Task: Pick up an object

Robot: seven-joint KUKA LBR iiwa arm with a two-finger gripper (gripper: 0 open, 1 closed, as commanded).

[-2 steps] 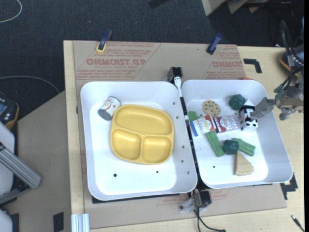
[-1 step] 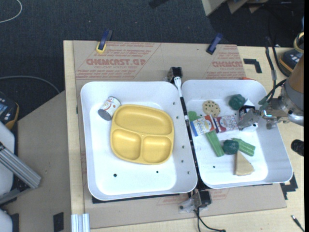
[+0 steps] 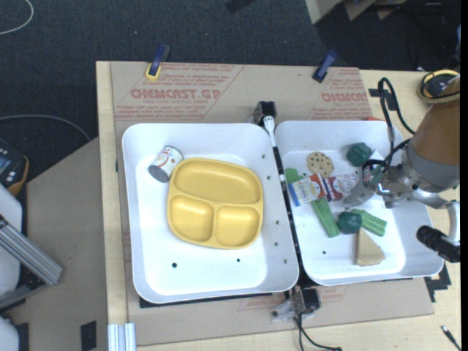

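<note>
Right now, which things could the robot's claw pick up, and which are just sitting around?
For the job:
claw
cookie
green stick
dark green lump
cheese wedge
squeeze pouch

Just sitting around:
yellow divided plate
little cup
blue clamps

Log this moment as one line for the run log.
arm: over right bin | gripper: low among the items, beside snack packet | grasp: none seen | left bin: yellow tray, small cup

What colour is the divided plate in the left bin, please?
The divided plate is plain yellow, clear in the camera view.
</note>
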